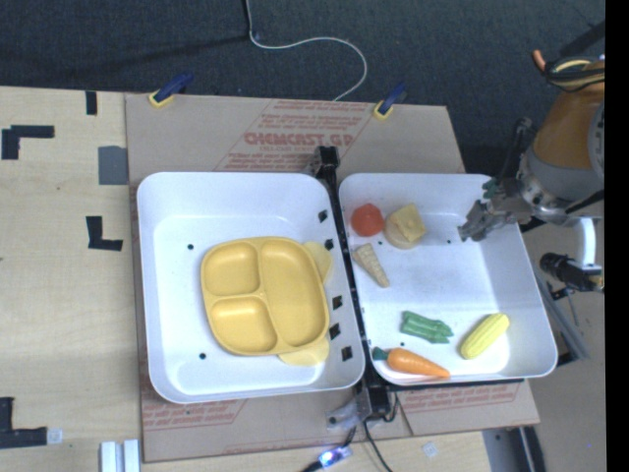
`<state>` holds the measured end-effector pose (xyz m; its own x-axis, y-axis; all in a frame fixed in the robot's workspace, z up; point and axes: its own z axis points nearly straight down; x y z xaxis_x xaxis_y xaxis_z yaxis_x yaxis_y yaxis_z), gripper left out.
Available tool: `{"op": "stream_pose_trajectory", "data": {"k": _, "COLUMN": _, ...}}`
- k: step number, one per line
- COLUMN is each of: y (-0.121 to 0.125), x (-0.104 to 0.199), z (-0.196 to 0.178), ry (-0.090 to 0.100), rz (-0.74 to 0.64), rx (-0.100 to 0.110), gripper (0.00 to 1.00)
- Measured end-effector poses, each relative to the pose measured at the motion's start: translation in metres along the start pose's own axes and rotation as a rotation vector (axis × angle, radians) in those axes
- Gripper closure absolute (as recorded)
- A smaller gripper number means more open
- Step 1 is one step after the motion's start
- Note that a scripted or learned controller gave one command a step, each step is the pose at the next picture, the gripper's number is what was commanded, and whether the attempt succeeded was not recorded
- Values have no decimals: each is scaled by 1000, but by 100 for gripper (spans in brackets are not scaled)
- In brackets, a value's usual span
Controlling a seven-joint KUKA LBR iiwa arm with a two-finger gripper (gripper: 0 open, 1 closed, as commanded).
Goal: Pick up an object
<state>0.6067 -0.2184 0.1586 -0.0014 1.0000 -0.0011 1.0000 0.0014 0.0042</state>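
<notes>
**Workcell Status: Gripper Over Right Bin, Nothing Held**

The wooden bench (pixel 59 293) carries a brown cardboard sheet (pixel 285 136) with red printing, fixed at its far edge by two blue-and-yellow clamps (pixel 172 88). Two shallow white plastic bins sit side by side on the sheet and touch along a central black divider.

The left bin (pixel 167 214) contains one yellow plastic divided plate (pixel 265 295) with three compartments, lying flat near the bin centre.

The right bin (pixel 521 293) contains six toy food items. At the far left lies a round red tomato (pixel 367 219); just beside it, to the right, is a pale beige lumpy piece (pixel 405 226). Below these lies a cream-coloured cone-shaped piece (pixel 372 265). Towards the near edge are a green bean pod (pixel 427 327), a yellow corn cob (pixel 485 335) and an orange carrot (pixel 417 363), which rests against the near wall.

The grey arm with the orange band (pixel 565 136) enters from the right. Its two-finger gripper (pixel 479 220) hangs over the far right part of the right bin, well apart from the corn cob and nearer the beige piece. No object sits between the fingers; how far apart they stand cannot be determined.

A white cable (pixel 314 45) lies on the dark floor beyond the bench.
</notes>
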Motion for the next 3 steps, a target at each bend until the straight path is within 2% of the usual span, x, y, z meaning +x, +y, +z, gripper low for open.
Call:
{"op": "stream_pose_trajectory", "data": {"k": 1, "y": -5, "x": 0, "z": -62, "ry": 0, "rz": 0, "rx": 0, "gripper": 100}}
{"op": "stream_pose_trajectory", "data": {"k": 2, "y": -4, "x": 1, "z": -66, "ry": 1, "rz": 0, "rx": 4, "gripper": 100}}
{"op": "stream_pose_trajectory", "data": {"k": 3, "y": -36, "x": 37, "z": -75, "ry": 2, "rz": -1, "rx": 7, "gripper": 100}}
